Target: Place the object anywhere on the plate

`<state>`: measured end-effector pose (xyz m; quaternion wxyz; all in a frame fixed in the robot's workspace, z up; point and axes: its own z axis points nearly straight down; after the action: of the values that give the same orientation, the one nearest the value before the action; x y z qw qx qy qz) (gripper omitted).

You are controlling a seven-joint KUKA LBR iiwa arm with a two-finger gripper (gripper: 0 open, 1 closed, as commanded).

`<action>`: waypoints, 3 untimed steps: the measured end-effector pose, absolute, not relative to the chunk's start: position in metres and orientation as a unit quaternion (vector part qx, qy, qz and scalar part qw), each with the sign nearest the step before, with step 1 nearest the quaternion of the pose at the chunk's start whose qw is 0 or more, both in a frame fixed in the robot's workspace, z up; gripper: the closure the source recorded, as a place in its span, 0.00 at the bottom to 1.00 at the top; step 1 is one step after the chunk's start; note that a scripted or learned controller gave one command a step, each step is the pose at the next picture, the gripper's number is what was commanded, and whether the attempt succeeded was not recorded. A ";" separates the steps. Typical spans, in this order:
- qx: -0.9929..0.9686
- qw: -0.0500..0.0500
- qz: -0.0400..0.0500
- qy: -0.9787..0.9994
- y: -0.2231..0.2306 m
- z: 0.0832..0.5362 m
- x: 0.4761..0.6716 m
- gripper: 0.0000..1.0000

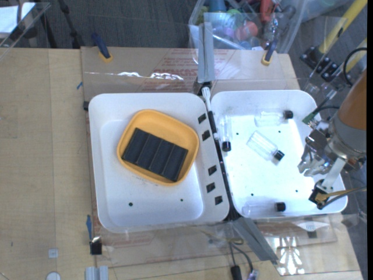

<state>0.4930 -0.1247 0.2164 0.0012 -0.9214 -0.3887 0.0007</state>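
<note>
End effector (319,174) hangs over right bin (291,101) near its right edge; whether it grips anything, cannot tell. Three clear vials with black caps lie in that bin; middle vial (265,146) nearest centre. Judged light, rigid, slippery, prone to rolling: grasp across mid-barrel. Yellow plate (129,134) sits in left bin (105,156).

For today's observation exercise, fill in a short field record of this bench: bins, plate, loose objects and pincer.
left bin: holds a yellow plate
on plate: dark ribbed slab, lying flat
right bin: clear vials with black caps, one near the middle, one at the far side, one at the near edge
pincer: over the right bin's right edge, nothing seen held
behind bins: clear tub of colourful items
</note>
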 end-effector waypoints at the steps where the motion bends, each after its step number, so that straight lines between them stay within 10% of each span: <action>1: -0.896 0.001 0.001 -0.444 -0.120 0.184 0.527 1.00; 3: -0.809 0.000 0.000 -0.587 -0.079 0.184 0.567 1.00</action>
<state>0.5666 -0.0795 0.1840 0.0002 -0.8093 -0.5874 -0.0001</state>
